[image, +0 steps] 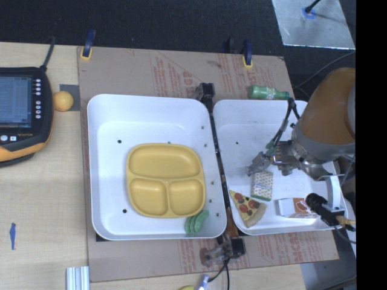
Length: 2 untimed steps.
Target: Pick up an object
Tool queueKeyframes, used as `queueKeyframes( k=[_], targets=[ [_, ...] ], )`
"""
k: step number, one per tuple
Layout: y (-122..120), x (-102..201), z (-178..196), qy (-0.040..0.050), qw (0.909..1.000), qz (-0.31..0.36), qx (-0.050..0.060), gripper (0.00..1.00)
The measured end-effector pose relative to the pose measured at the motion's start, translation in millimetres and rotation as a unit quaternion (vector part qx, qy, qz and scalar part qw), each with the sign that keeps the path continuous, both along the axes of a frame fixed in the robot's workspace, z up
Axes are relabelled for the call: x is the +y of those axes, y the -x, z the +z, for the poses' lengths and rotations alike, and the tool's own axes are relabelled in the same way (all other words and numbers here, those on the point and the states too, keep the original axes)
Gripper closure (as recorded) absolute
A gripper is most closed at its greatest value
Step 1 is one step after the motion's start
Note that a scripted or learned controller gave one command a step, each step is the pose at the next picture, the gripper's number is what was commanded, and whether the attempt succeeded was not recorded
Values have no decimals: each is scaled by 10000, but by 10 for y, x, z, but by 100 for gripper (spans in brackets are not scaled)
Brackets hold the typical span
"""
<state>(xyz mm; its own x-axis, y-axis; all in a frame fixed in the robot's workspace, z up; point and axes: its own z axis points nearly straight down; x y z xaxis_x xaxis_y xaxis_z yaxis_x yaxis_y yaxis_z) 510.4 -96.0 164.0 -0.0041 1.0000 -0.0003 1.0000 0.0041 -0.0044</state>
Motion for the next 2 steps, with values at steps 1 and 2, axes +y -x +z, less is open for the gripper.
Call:
queueKeyframes(
  k=[1,2],
  targets=[
    [-351,-332,-639,5,10000,3,-5,0],
    [-355,-342,-534,15,10000,22,-4,100]
  ],
)
